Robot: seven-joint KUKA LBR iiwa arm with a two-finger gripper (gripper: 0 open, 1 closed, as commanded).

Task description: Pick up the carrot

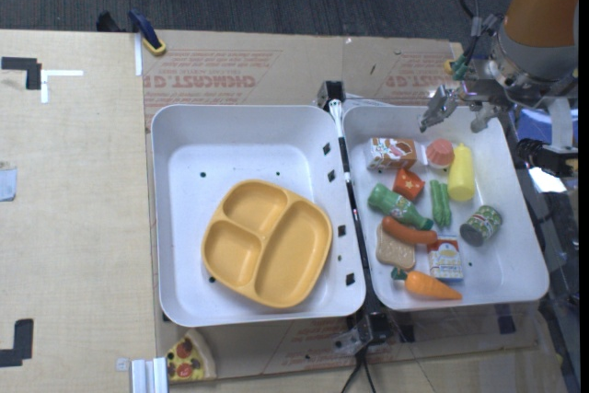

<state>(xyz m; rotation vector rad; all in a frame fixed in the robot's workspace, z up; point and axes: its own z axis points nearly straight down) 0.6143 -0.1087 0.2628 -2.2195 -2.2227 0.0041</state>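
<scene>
A: The carrot (431, 286) lies in the right bin (521, 235), at the front edge, the nearest side to the camera. Its point shows to the right, and small green leaves are at its left end.

B: And the hand (457, 111)?

A: The hand is at the far side of the same bin, above the back rim. So the carrot is well apart from it, on the opposite end of the bin. The fingers look spread, and there is nothing between them.

B: What is around the carrot?

A: A slice of bread (396, 248) is just behind it on the left, and a small carton (445, 259) is just behind it on the right. A green can (480, 225) lies further right. In the left bin (175, 225) there is a yellow divided plate (267, 242).
</scene>
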